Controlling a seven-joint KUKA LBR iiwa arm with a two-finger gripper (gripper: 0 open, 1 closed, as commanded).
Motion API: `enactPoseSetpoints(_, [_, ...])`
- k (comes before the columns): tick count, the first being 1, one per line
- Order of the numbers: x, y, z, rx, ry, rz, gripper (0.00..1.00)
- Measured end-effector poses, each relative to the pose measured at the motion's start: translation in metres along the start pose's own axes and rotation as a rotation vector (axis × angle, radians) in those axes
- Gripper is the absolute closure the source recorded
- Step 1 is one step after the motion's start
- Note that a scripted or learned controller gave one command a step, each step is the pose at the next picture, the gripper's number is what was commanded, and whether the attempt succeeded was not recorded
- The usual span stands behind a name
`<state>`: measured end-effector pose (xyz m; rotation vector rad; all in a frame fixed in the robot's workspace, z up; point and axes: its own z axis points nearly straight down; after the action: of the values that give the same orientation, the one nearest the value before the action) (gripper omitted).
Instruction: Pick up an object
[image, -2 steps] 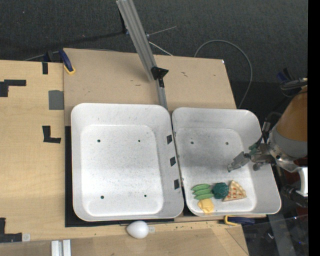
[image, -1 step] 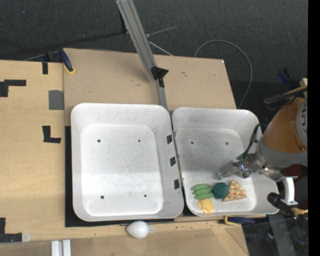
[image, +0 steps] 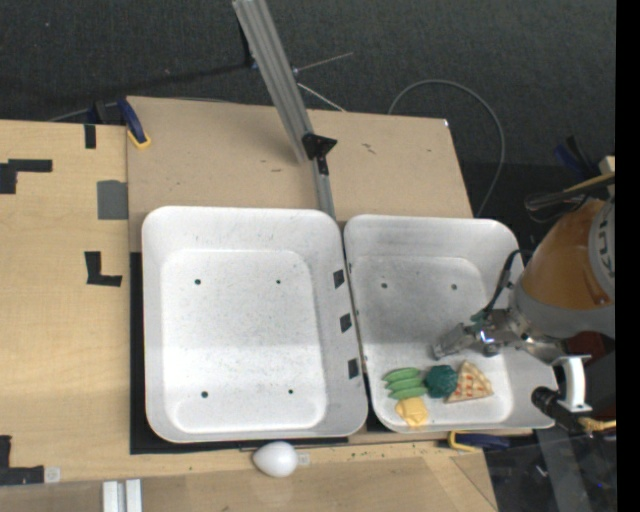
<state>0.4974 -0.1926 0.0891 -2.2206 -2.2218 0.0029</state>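
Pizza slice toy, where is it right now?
The pizza slice toy lies in the right bin's near right corner, beside the dark green toy, just below the gripper.

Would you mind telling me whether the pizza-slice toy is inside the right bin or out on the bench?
Inside. The pizza-slice toy lies flat on the right bin's floor near its front edge, beside the dark green toy.

Matt white plastic bins (image: 240, 225) speckled with dark flecks sit on a bare wooden bench (image: 400, 170).

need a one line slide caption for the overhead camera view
KUKA arm's gripper poised in the right bin above a cluster of toy foods: green pea pod, pizza slice, yellow piece.
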Motion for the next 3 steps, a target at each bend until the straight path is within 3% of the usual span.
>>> enactPoseSetpoints(1, [0.001, 0.0, -0.01, 0.001, 0.001, -0.001, 1.0])
enactPoseSetpoints(3, [-0.004, -0.007, -0.101, -0.005, -0.001, 0.0, 1.0])
